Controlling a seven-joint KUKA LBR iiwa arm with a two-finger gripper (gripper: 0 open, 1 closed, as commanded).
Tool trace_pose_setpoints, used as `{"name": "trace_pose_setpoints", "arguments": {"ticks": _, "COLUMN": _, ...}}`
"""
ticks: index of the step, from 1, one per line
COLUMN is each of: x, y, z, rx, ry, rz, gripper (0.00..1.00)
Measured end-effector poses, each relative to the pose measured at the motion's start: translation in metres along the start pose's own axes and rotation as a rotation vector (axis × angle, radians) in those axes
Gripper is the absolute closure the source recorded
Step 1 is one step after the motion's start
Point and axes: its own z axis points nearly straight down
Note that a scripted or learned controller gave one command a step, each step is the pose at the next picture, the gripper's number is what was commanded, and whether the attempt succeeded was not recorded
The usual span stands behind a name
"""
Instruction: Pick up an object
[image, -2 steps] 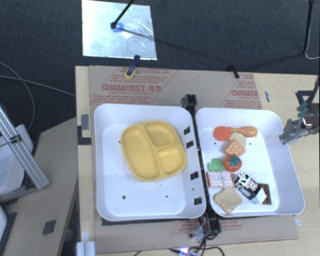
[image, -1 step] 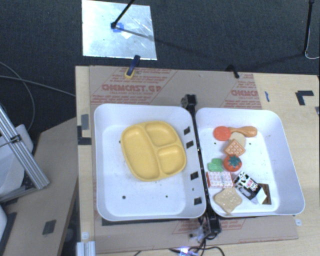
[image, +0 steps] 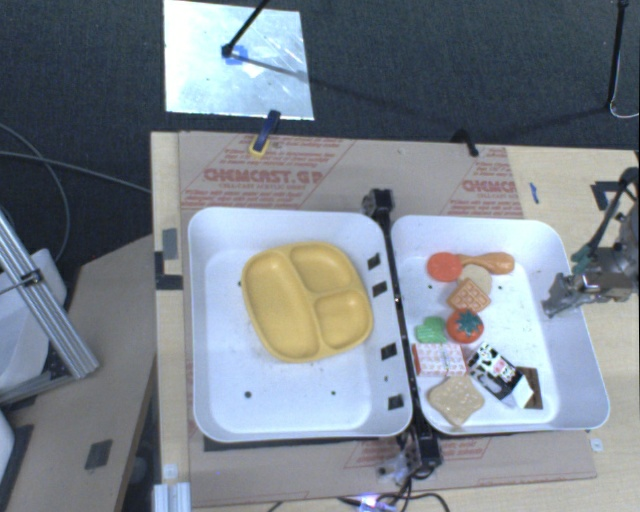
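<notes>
The gripper (image: 562, 300) hangs over the right edge of the right bin (image: 560, 245), nothing visible between its fingers; whether they are open or closed cannot be told. Well to its left, inside that bin, lie an orange spoon-like toy (image: 470, 265), a waffle piece (image: 469, 296), a tomato toy (image: 465, 326) and a cracker (image: 456, 398). Farther left, the left bin (image: 215, 330) holds a yellow divided plate (image: 305, 300).

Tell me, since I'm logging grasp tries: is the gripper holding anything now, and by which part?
Nothing is held: the gripper sits at the right white bin's right edge, apart from the toys.
</notes>
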Motion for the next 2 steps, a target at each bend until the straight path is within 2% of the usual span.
{"name": "trace_pose_setpoints", "arguments": {"ticks": 1, "x": 0.036, "y": -0.001, "z": -0.244, "rx": -0.037, "ry": -0.008, "rz": -0.005, "gripper": 1.0}}
{"name": "trace_pose_setpoints", "arguments": {"ticks": 2, "x": -0.045, "y": -0.002, "z": -0.234, "rx": -0.018, "ry": -0.008, "rz": 0.008, "gripper": 1.0}}
